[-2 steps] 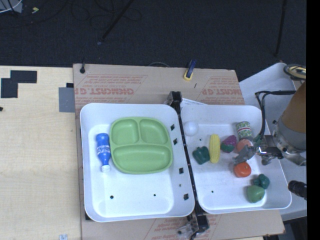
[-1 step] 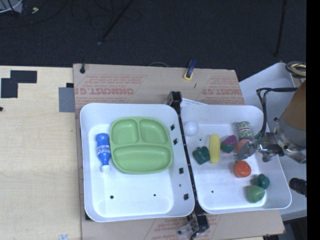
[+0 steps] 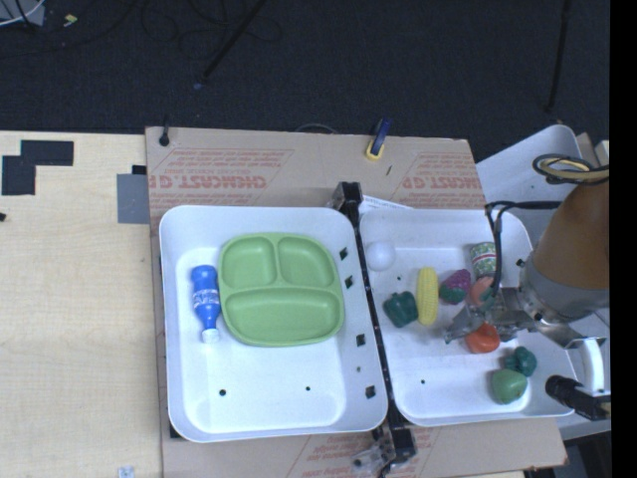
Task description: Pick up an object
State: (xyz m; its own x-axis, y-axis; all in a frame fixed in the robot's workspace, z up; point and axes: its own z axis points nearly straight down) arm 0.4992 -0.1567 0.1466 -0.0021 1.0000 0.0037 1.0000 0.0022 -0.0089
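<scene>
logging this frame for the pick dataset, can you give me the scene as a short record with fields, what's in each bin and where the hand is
left bin: shallow white plastic bin, holding a green three-compartment plate and a blue bottle with a white cap lying beside the plate
right bin: shallow white plastic bin, holding a white ball, yellow toy corn cob, dark green toy pepper, small labelled can, red-orange round toy, light green round toy
hand: low in right bin, beside the red-orange toy
grasp: cannot tell

Left bin (image 3: pixel 189 386): green tray (image 3: pixel 280 289), blue bottle (image 3: pixel 205 301); end effector (image 3: pixel 470 325) among toys, right bin (image 3: pixel 438 401).
</scene>
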